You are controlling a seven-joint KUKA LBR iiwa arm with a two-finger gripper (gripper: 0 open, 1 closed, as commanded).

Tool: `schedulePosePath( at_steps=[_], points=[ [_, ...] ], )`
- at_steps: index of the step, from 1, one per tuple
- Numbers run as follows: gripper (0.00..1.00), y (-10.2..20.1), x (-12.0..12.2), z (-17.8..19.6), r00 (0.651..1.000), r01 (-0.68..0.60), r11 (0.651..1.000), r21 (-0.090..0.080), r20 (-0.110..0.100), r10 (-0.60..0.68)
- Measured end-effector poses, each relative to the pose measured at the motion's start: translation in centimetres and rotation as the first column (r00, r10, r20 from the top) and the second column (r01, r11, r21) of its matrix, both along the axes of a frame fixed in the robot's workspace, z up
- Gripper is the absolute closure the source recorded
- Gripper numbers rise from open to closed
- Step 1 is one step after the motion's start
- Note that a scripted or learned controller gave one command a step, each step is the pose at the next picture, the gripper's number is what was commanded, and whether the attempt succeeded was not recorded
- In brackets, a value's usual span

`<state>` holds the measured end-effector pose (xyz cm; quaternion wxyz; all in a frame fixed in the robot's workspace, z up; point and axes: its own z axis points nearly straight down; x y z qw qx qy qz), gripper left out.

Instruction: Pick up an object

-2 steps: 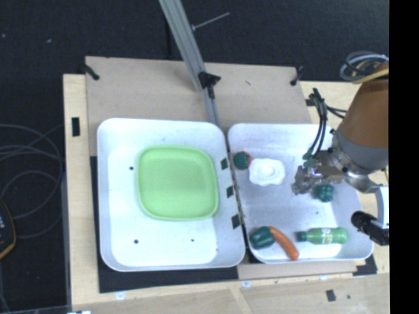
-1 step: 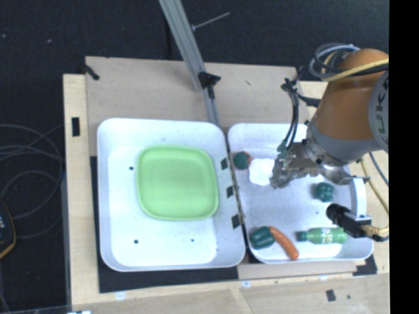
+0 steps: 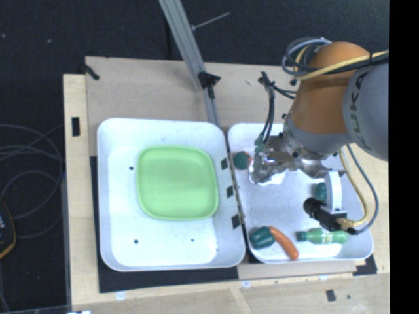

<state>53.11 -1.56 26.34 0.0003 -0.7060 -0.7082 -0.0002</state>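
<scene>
Orange and long, a carrot-like piece point(image 3: 285, 243) is seen below the gripper point(image 3: 264, 169), well apart from it, its long axis slanting down and to the right. A dark green block point(image 3: 262, 237) is touching it on the left; a green bottle point(image 3: 321, 236) lies on its side just to its right. A small teal object point(image 3: 241, 159) sits just left of the gripper. Whether the fingers are apart or together cannot be told. Little room is left in the right bin point(image 3: 294, 257); a green plate point(image 3: 177, 182) is held by the left bin point(image 3: 111, 175).

Even overhead light; white bins point(image 3: 118, 195) bright, slightly washed out; dark surround; soft focus throughout, faint shadows.
</scene>
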Motion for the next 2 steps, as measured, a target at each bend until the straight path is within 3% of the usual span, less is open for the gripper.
schedulePosePath(
  at_steps=[2],
  points=[
    [1.00, 9.3, 3.2, 0.2, 1.000, -0.001, 1.000, 0.000, 0.001, 0.001]
  ],
)
